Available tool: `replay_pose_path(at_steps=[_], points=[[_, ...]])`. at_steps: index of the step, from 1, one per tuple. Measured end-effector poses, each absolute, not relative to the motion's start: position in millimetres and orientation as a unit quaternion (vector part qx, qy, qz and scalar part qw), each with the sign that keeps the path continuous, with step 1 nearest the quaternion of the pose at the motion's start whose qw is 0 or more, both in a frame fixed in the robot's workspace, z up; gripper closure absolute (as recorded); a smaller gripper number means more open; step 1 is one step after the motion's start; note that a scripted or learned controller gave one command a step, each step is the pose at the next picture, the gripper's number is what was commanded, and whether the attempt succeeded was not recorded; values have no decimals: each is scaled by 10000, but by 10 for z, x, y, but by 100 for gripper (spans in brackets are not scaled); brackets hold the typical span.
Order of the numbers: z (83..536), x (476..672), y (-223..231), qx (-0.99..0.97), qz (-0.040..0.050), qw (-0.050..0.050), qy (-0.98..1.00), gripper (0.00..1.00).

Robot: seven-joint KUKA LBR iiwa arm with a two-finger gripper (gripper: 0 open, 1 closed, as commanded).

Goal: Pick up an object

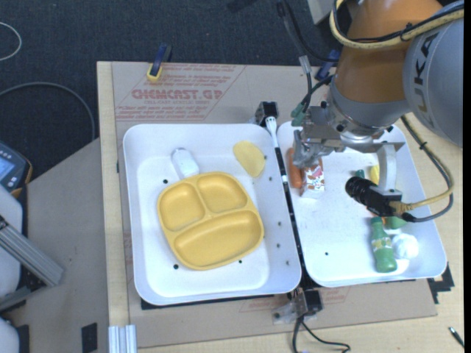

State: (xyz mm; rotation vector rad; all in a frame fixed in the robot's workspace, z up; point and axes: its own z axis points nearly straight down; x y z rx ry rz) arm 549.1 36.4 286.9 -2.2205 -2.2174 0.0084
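Observation:
My gripper (305, 151) hangs over the left part of the right bin (346, 259), under the orange wrist. Directly below it lie an orange, carrot-like object (295, 176) against the bin's left wall and a small white packet with red print (316, 179) beside it. The gripper looks to be touching or just above these two; nothing is visibly lifted. A green bottle with a white cap (384, 245) lies at the right bin's near right. A small yellow piece (374, 173) peeks out by the wrist bracket.
The left bin (140, 219) holds a yellow divided plate (210, 219), a yellow chip-shaped piece (250, 158) and a small white object (184, 162). A cardboard sheet (176, 90) lies behind the bins. The ridge between the bins runs just left of the gripper.

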Motion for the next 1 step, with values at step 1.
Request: replay_pose_path(at_steps=[1], points=[[3688, 4909, 350, -7064, -35, -23, -7078, 100]])
